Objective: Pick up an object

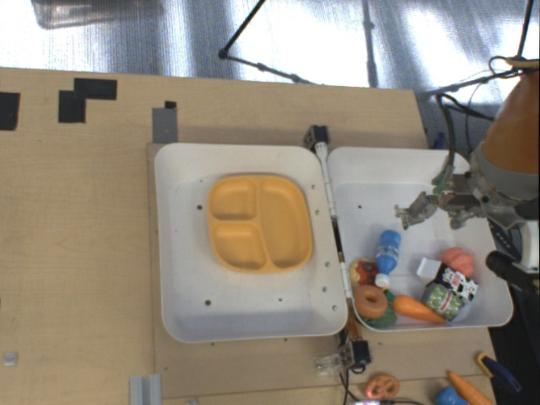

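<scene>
The gripper hangs over the right bin's bare upper half, seemingly spread wide, holding nothing. Toys crowd the near edge: bottle, carrot, donut. The arm is cut off at right.

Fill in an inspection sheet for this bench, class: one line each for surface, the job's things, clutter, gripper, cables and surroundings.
Surface: tan bench bearing two white bins side by side.
Job's things: right bin holds a blue bottle, donut, carrot, pink toy and cow-print carton, bunched at its near side.
Clutter: left bin holds a yellow divided plate; a pretzel lies on the bench outside the bins.
Gripper: gripper above the right bin, holding nothing.
Cables: black cables beside the arm.
Surroundings: grey floor.
</scene>
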Controlling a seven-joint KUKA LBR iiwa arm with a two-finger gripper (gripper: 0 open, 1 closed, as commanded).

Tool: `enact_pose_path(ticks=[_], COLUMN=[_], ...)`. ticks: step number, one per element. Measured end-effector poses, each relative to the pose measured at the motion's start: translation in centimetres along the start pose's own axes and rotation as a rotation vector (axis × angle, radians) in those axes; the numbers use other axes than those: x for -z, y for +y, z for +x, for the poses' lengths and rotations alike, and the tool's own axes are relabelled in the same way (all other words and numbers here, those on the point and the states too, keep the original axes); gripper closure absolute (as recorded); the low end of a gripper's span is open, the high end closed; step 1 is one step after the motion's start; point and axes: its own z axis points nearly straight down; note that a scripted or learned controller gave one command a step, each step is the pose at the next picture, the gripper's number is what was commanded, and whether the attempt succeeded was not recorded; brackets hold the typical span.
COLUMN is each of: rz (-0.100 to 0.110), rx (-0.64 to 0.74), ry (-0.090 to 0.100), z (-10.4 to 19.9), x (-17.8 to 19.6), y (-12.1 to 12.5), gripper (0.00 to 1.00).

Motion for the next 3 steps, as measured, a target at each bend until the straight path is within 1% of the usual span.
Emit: enact_pose_path(ticks=[1, 2, 3], rz=[0.001, -0.005, -0.017], rx=[0.311, 0.593, 0.592], ry=[0.0, -0.003, -0.009], z=[2.0, 1.9, 1.9], x=[-10.7, -14.1, -12.8], y=[-0.6, 1.0, 1.3], gripper=[0.0, 0.0, 1.0])
